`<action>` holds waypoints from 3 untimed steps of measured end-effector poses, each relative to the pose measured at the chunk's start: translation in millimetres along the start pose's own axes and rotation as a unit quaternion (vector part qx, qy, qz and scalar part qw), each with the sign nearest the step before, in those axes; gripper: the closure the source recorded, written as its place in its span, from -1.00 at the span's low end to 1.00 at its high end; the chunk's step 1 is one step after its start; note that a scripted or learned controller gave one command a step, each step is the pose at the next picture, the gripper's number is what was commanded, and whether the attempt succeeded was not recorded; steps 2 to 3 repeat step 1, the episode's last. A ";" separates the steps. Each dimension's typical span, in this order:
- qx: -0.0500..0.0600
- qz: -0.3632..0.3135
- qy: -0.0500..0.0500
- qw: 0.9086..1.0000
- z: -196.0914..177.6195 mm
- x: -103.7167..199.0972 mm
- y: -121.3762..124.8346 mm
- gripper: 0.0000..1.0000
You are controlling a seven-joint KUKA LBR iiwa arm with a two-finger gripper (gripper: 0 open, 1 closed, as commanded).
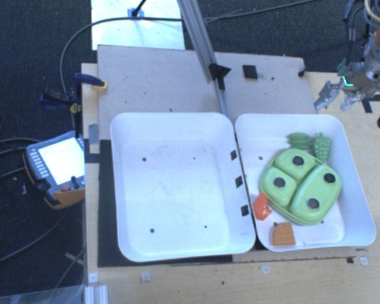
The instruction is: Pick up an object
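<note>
In the right bin [354, 163] lies a green three-section plate [301, 185]. At the plate's far edge sit a green leafy piece [298, 139] and a bumpy green piece [321, 147]. A small red-orange piece [261, 206] lies at the plate's left side, and a brown-orange block [283, 234] rests near the bin's front wall. My gripper [339, 98] hangs above the bench beyond the right bin's far right corner, apart from all of them. It is open, with nothing between its fingers.
The left bin [171, 116] adjoins the right one. A slanted metal pole [199, 30] crosses the back of the bench, with a small black block [250, 72] nearby. A teach pendant [54, 163] and cables lie off the bench's left.
</note>
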State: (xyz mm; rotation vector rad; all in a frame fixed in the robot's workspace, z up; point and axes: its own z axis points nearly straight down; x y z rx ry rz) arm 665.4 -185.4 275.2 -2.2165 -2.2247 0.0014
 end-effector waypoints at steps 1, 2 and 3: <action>-0.002 0.000 0.000 1.000 -2.2 0.2 0.8 -1.00; -0.002 0.000 0.000 1.000 -2.2 0.2 0.8 -1.00; -0.002 0.000 0.000 1.000 -2.2 0.2 0.8 -1.00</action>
